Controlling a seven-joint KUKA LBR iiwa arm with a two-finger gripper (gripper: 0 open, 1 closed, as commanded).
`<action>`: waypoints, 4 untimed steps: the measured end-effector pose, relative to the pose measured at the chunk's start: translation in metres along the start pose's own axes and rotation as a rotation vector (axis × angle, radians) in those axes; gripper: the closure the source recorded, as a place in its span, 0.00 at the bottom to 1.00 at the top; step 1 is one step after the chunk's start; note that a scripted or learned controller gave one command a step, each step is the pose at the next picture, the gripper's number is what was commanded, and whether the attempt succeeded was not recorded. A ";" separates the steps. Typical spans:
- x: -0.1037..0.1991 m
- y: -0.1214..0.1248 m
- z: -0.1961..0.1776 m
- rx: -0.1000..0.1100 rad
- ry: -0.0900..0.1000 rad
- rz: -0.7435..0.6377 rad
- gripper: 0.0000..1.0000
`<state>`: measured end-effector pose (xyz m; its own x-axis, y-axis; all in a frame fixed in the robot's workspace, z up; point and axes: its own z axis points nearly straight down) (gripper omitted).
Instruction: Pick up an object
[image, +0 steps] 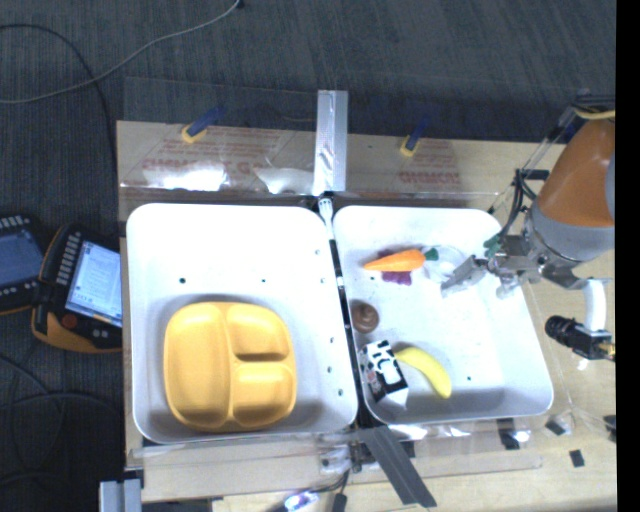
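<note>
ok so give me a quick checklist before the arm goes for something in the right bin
1. Gripper over the right bin: ok, near its upper right part.
2. Nothing held: ok, no object at the gripper.
3. Nearest target: ok, carrot lies just to the gripper's left, beside a small purple item.
4. Banana reachable: ok, lies free beside the black and white item.
5. Brown round item graspable: not ok, tight against the bin's left wall.
6. Gripper height above the bin floor: cannot tell.
</note>
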<state>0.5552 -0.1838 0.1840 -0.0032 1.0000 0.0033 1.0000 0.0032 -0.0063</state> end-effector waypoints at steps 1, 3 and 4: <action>0.036 0.089 0.089 -0.011 -0.011 -0.076 0.00; 0.046 -0.066 0.095 -0.017 -0.006 -0.210 0.00; 0.083 0.036 0.084 -0.001 -0.002 -0.312 0.00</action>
<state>0.5903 -0.0999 0.1003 -0.3101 0.9507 0.0030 0.9507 0.3101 -0.0046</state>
